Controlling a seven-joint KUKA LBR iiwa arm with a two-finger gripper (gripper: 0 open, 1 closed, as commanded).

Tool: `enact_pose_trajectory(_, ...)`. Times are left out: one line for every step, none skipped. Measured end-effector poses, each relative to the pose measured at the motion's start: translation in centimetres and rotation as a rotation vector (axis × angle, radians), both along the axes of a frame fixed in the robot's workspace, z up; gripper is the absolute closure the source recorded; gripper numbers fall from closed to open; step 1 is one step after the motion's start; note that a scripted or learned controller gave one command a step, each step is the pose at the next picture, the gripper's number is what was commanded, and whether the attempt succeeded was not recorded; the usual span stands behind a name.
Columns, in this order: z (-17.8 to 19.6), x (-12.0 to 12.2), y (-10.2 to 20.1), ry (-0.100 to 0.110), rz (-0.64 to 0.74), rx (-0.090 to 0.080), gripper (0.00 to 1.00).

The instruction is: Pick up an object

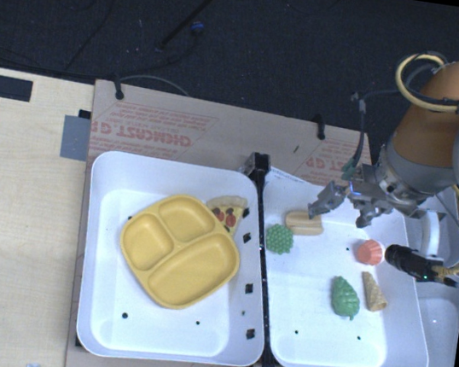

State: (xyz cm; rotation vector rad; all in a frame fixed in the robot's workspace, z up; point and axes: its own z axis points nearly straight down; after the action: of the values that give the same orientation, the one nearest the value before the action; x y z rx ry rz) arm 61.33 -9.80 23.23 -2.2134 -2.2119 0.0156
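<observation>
My gripper [347, 207] hangs over the back part of the right bin [408, 362], its two grey fingers spread open with nothing between them. Just below its left finger lies a tan bread-like piece [303, 224]. To the left of that sits a green bumpy ball [278, 239]. A pink-red round fruit [369, 252] rests below the right finger. Farther forward lie a green leafy vegetable [346, 297] and a tan cone [373, 292] side by side.
The left bin [98, 304] bears a yellow divided plate [180, 251], with a pizza slice [227, 212] at its back right corner. A black divider [257, 260] runs between the bins. A black cylindrical part [411, 263] juts over the right bin's right rim.
</observation>
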Motion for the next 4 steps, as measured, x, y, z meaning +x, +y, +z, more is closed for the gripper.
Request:
enact_pose_trajectory(0.8,0.2,0.0,-0.012,0.001,-0.001,0.0)
enact_pose_trajectory(-3.6,0.3,-0.2,-0.008,0.001,-0.001,0.0)
enact_pose_trajectory(-9.5,-0.2,0.7,-0.007,-0.002,0.0,0.0)
enact_pose_trajectory(-14.2,0.0,0.9,-0.017,-0.001,0.004,0.0)
